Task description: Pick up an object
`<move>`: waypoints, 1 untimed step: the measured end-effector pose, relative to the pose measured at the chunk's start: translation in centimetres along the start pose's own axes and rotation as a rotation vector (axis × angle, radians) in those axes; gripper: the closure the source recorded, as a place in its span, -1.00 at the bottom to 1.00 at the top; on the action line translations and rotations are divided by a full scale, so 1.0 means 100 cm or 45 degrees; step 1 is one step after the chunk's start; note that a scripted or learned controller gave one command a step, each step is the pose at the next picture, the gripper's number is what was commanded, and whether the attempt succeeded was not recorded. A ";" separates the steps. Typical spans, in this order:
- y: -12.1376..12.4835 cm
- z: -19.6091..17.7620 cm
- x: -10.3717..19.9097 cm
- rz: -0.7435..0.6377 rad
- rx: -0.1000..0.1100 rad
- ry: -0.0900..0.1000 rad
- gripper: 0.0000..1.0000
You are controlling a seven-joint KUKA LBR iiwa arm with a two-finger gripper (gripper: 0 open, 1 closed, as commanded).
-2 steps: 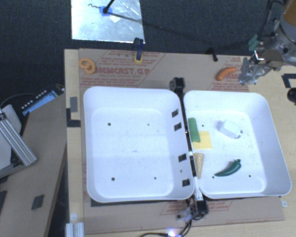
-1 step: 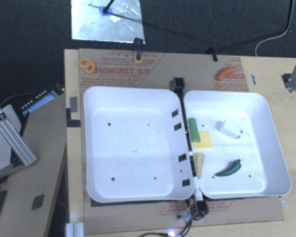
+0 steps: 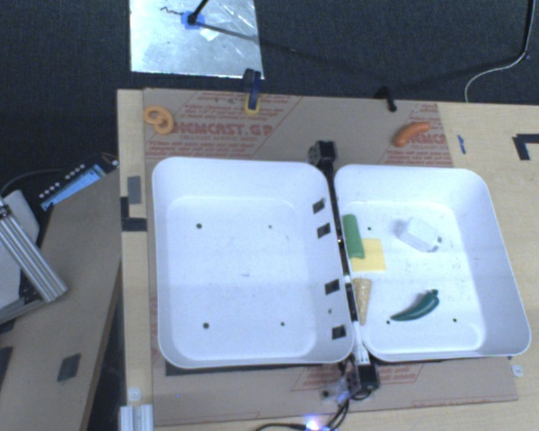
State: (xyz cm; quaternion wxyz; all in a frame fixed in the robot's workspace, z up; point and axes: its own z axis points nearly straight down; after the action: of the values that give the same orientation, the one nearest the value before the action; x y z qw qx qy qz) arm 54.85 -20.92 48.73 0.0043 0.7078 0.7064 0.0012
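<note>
Several small objects lie in the right bin (image 3: pixel 485 214). A green stick (image 3: pixel 350 236) runs along the bin's left wall, with a yellow square block (image 3: pixel 371 254) just beside it. A white rounded block (image 3: pixel 419 235) sits near the bin's middle. Lower down are a dark green pepper-shaped piece (image 3: pixel 417 306) and a tan cone (image 3: pixel 363 296) by the left wall.
The left bin (image 3: pixel 175 187) sits beside the right one on a cardboard sheet. On the cardboard behind the bins lie an orange ring (image 3: pixel 159 118), an orange sausage shape (image 3: pixel 410 133) and a blue-and-yellow clamp (image 3: pixel 251 91). An aluminium frame (image 3: pixel 18 241) stands at far left.
</note>
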 end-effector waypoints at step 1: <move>-0.010 0.149 0.029 -0.005 0.024 0.011 1.00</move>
State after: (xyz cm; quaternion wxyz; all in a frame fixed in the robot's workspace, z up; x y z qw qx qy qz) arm 53.98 -18.10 33.85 -0.0054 0.7065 0.7077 -0.0024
